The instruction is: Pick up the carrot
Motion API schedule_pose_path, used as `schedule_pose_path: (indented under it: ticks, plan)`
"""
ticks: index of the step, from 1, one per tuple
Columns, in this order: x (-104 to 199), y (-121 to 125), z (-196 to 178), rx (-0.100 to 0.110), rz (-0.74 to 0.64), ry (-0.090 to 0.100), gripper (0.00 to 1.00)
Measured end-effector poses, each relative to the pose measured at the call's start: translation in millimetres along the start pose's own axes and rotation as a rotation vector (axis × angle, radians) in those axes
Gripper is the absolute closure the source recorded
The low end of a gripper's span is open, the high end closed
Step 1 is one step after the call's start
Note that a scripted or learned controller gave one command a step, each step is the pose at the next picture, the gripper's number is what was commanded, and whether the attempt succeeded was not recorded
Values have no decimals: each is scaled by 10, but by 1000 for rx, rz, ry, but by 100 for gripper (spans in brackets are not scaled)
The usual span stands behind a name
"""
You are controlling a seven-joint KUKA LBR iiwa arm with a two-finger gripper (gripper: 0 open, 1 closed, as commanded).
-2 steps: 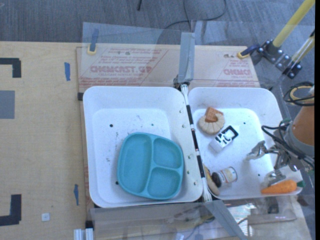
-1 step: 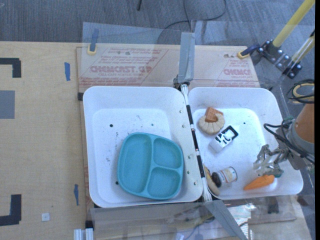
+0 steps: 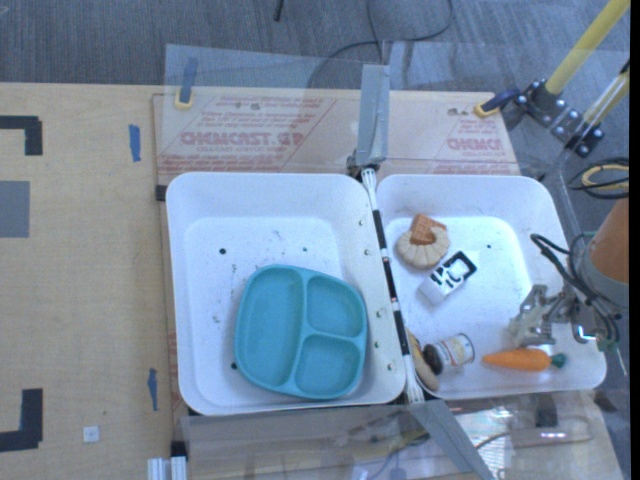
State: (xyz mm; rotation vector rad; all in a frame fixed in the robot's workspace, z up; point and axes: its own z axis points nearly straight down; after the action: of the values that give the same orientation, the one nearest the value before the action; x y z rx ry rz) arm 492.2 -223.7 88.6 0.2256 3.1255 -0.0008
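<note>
The carrot [image 3: 518, 360] lies near the front wall of the right bin [image 3: 560, 208], beside a small jar [image 3: 450, 352]. The gripper [image 3: 537, 320] hangs just above it, holding nothing. A slanted approach could push the carrot against the wall.

Light wooden bench [image 3: 80, 298], pale plywood finish. Carrying two shallow white bins side by side: left bin [image 3: 200, 218] and right bin [image 3: 520, 203], rims touching along a centre divider. Behind both, lying flat on the bench top, a clear sheet over red-printed cardboard [image 3: 255, 133]. Marked with black tape corners [image 3: 25, 133] at the left edge and short blue tape strips [image 3: 134, 142].
</note>
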Motion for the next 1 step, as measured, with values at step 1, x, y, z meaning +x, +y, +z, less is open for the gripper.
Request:
schedule_pose_path:
  ticks: [1]
  plan:
    - [50,-5,-1,-1,253,-1,100]
